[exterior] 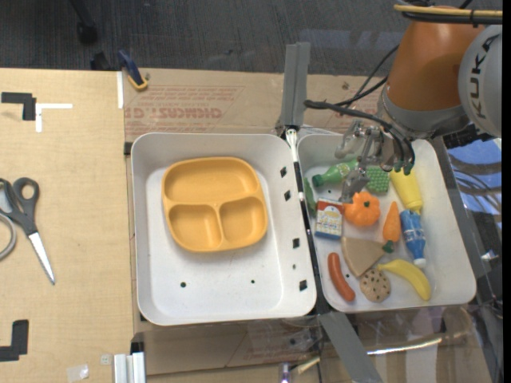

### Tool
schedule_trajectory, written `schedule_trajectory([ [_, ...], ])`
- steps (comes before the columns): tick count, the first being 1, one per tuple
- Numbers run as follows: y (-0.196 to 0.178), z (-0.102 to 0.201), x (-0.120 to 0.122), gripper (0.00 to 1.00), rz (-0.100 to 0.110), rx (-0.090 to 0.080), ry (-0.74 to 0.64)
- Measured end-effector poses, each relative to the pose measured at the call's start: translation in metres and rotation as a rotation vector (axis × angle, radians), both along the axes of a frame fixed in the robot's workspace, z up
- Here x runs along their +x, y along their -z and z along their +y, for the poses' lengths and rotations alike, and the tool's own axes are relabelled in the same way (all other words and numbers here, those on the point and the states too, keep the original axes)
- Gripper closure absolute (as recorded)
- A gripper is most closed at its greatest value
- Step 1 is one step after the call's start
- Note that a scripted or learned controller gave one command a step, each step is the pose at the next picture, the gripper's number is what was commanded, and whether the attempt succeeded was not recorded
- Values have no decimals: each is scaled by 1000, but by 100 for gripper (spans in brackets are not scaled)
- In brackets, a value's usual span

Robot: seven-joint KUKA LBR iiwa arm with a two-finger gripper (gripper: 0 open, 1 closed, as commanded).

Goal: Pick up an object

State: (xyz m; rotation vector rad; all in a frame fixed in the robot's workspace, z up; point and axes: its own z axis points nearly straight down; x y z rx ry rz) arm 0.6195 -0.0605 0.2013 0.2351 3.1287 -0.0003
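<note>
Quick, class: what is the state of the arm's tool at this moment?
Tool: low over the right bin, just above the orange pumpkin; whether it is open or closed cannot be told, and no object is seen in it.

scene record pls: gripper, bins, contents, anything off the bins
gripper: gripper low over the right bin's far end, beside the green bottle
left bin: left bin holds a yellow divided tray
right bin: right bin holds pumpkin, carrot, banana, sausage, cookie, yellow bottle, blue bottle, small carton
bench: scissors at left
</note>
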Motion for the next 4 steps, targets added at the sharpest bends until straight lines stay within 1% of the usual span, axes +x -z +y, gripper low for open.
schedule_trajectory([
  [1,97,-35,17,0,0,-1,-140],
  [2,108,-59,-62,0,0,0,-120],
  [3,99,-58,-60,100,-4,-1,-123],
  [4,88,-108,-63,100,-2,-2,-470],
])
